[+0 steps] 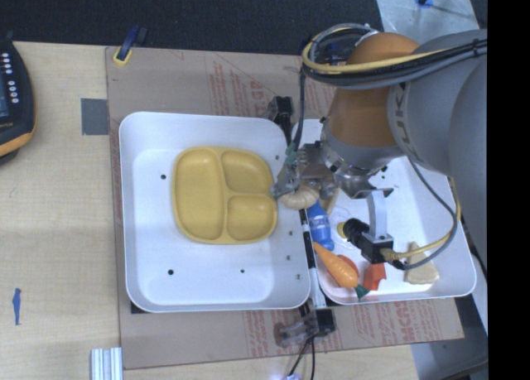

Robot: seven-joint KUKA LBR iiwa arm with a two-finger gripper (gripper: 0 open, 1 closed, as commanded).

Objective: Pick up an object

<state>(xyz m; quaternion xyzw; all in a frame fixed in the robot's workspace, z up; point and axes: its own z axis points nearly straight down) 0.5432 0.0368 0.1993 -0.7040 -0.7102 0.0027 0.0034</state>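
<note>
One camera view. Pincer (300, 190) low over right bin's (451, 287) left wall, just above a tan oblong item (298, 199); finger state impossible to tell. Blue tube (319, 231), toy carrot (339, 266), red piece (375, 275) crowded just beside.

Risks: slipping off the rounded item; striking the wall; nudging neighbours.

Left bin (141, 204) with yellow divided plate (224, 194). Cardboard-covered table (58, 229); dark floor beyond.
</note>
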